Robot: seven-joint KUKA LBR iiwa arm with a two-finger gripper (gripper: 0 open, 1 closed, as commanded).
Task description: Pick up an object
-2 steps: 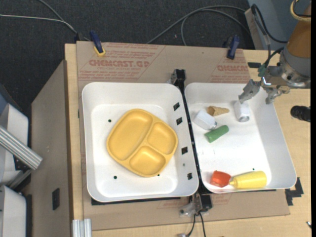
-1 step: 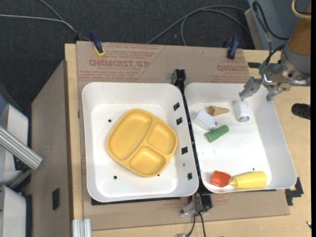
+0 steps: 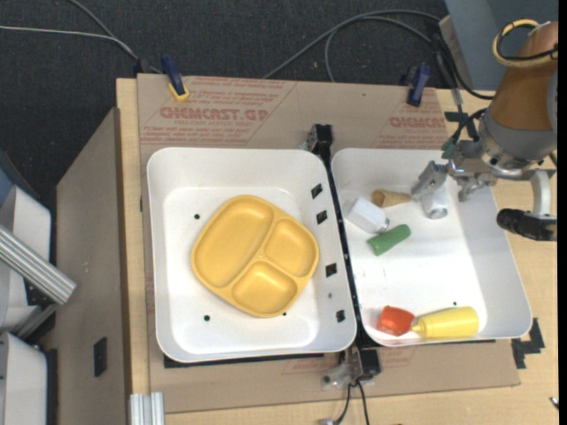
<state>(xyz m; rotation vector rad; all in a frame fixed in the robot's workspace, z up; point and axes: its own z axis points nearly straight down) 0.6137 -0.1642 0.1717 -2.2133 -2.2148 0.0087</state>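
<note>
Just under my pincer (image 3: pixel 434 195) lies the floor of the right bin (image 3: pixel 496 264), and the nearest thing to me is the small tan piece (image 3: pixel 391 198), just beside my tips on the side facing the other bin. I cannot tell from this slant how my pincer is set, and nothing shows gripped in it, so I treat the pick as not yet made.

A little further out on that same side sit the white block (image 3: pixel 364 212) and the green cylinder (image 3: pixel 390 239), the two lying close together, perhaps touching. Any of these three would do as the object. I judge the green cylinder the best hold: it is rounded and long, so I should turn to straddle it across its short width, come straight down, and only close once I am low enough. The white block beside it could get nudged or jam my descent, so I want my approach on the cylinder's free end.

Well apart from me, at the near rim of my bin, lie the yellow bottle (image 3: pixel 448 322) and the orange-red piece (image 3: pixel 396 319) at its end; too close to the wall for a clean descent.

Farthest off, in the left bin (image 3: pixel 168 237), rests the yellow divided plate (image 3: pixel 255 255), flat and hard to grip.
</note>
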